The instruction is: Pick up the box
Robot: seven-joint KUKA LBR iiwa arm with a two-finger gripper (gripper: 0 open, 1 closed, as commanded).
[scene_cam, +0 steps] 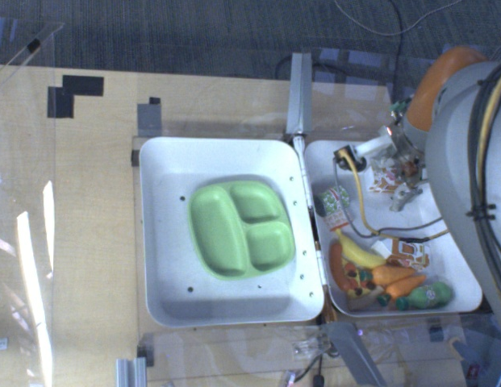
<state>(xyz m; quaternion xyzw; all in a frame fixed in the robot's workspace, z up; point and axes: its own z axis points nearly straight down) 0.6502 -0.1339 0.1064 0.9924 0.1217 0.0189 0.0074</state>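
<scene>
Where the arm (468, 160) reaches over the right bin (321, 161), the box (382, 182), white with orange print, lies on the bin floor at the far end, just beside and partly under the gripper (405, 172). Whether the gripper is clenched or released cannot be told. Nearer the camera in that bin lie a carton (411, 253), a banana (361, 251), carrots (399, 279) and a green bottle (429, 295). The left bin (165, 216) holds a green divided tray (240, 228).
</scene>
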